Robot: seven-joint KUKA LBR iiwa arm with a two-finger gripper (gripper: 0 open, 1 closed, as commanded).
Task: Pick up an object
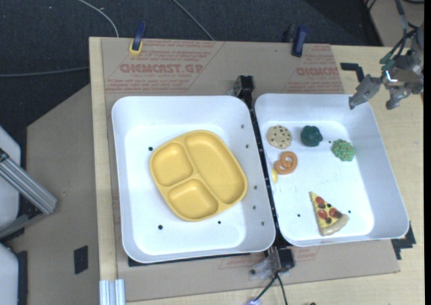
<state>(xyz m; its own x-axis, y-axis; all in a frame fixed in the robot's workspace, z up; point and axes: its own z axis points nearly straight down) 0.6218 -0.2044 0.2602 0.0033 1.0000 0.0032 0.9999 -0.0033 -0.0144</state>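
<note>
The right bin [377,162] holds a cookie [279,137], a dark green broccoli piece [311,135], a light green broccoli piece [343,150], an orange ring [286,163] and a pizza slice [328,213]. My gripper [377,93] hangs open over the bin's far right corner, above and to the right of the light green piece. Nothing sits between its two fingers.
In the left bin [128,162] lies a yellow divided plate [196,174]. Both bins rest on a cardboard sheet [202,61] held by blue clamps [138,38] at the back edge. A black clip [245,85] sits between the bins at the back.
</note>
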